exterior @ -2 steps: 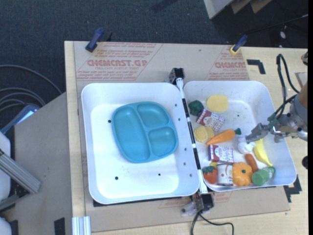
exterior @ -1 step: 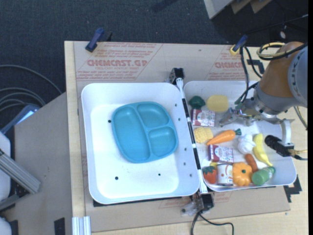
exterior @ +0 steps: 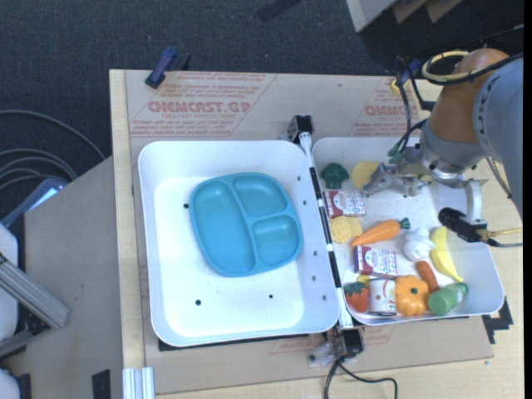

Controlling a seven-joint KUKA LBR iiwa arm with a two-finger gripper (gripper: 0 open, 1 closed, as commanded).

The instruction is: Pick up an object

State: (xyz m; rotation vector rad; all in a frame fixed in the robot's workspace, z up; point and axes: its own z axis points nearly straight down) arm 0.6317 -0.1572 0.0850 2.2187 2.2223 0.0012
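I'm looking down on the tabletop (exterior: pixel 208 90) with the two white bins side by side. The left bin (exterior: pixel 166 298) has a blue divided plate (exterior: pixel 246 223) lying in it. The right bin (exterior: pixel 486 285) is packed with toy food: a green broccoli piece (exterior: pixel 334 174) and a yellow piece (exterior: pixel 364 173) near the far wall, a corn cob (exterior: pixel 346 228), a carrot (exterior: pixel 378 232) lying across the middle, a banana (exterior: pixel 445 258), a small pumpkin (exterior: pixel 411 296), a green pepper (exterior: pixel 445 299), a tomato (exterior: pixel 357 296) and a couple of printed packets (exterior: pixel 375 261). My arm (exterior: pixel 465 106) comes in from the right, orange band showing above the wrist, and the hand (exterior: pixel 397 177) sits low over the far part of the right bin, just beside the yellow piece. From this angle I cannot tell whether the hand is spread or closed, and I see nothing gripped in it. Every toy lies in the bin.
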